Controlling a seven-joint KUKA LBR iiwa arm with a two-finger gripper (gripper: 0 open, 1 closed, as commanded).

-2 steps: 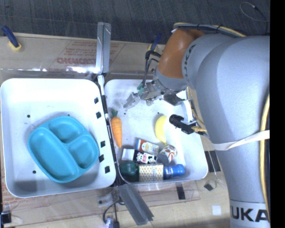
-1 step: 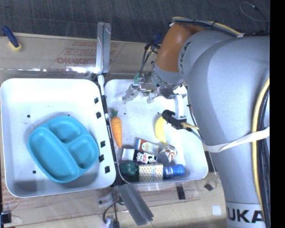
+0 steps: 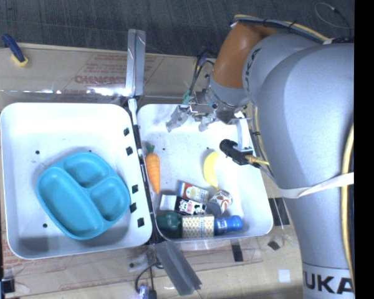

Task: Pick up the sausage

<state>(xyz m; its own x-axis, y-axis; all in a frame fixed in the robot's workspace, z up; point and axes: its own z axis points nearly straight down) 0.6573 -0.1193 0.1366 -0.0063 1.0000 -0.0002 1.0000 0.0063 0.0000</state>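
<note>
Gripper (image 3: pixel 188 121) fingers apart, holding nothing, above right bin (image 3: pixel 257 185); "KUKA" on arm (image 3: pixel 327 283).

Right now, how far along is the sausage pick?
Nothing looks done yet. The gripper hangs over the far end of the right bin, with nothing between its jaws. I cannot make out a sausage for certain among the carrot, banana and packages heaped at the near end. Locating, grasping and lifting remain.

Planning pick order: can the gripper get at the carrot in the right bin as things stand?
Probably yes. Nothing lies over the carrot, and the gripper hangs open above the far end of the same bin. Its left wall, close beside the carrot, might crowd one finger.
</note>
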